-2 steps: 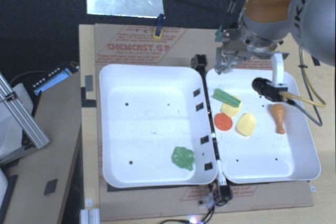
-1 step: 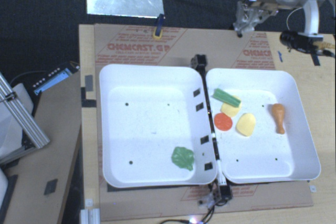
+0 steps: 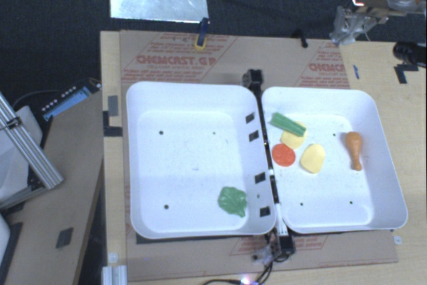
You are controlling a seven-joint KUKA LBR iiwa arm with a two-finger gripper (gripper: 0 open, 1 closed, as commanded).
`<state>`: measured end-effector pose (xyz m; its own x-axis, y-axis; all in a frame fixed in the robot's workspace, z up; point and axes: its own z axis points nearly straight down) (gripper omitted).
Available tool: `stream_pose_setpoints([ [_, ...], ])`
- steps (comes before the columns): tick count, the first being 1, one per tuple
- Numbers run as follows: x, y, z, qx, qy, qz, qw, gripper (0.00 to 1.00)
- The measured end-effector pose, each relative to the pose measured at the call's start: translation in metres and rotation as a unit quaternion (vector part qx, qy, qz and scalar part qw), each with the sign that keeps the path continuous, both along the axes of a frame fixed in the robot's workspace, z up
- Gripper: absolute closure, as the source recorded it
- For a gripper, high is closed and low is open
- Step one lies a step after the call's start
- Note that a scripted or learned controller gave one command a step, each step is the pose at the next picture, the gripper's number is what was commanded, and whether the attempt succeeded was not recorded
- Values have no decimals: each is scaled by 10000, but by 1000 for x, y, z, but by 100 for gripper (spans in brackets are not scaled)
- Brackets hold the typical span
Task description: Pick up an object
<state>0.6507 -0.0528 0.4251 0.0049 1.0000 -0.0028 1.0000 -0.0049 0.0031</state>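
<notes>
The gripper [image 3: 348,27] hangs above the bench beyond the right bin [image 3: 380,163]. That bin holds a chicken leg [image 3: 354,149], 2 yellow pieces, a red disc and a green stick.

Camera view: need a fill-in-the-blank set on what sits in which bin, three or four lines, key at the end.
1. The green leafy piece lies alone in the ____ bin.
2. The orange drumstick-shaped piece lies in the ____ bin.
3. The red-orange disc sits between the centre divider and the pale ____ piece.
4. The gripper hangs beyond the bins' ____ edge.

Missing words: left; right; yellow; far
</notes>
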Motion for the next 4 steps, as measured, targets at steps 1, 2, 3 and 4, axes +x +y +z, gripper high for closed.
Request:
stream_pose_setpoints([
  [1,15,-100,-39,-8,19,-15,10000,100],
  [2,18,-95,75,-7,-58,51,10000,100],
  [3,18,-62,82,11,-11,58,10000,100],
  [4,-9,-24,-81,32,91,60,9999,100],
])
